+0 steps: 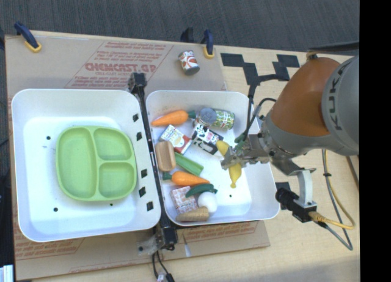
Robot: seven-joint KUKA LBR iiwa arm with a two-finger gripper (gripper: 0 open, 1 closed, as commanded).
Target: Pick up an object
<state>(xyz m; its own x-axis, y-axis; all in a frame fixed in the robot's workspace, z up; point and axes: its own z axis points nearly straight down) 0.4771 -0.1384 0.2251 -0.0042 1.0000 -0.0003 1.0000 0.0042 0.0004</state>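
The gripper (234, 163) sat low in the right bin (261, 204), right side, its fingers closed around a yellow banana (233, 175) (banana's lower end hung out below them). Two carrots (171, 117) (190, 179), a can (217, 117), a bread roll (165, 155) and an egg (209, 201) lay nearby. The left bin (24, 122) held a green divided plate (96, 163).

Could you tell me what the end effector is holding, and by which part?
It cannot be told: the end effector sits over the banana, hiding any contact.
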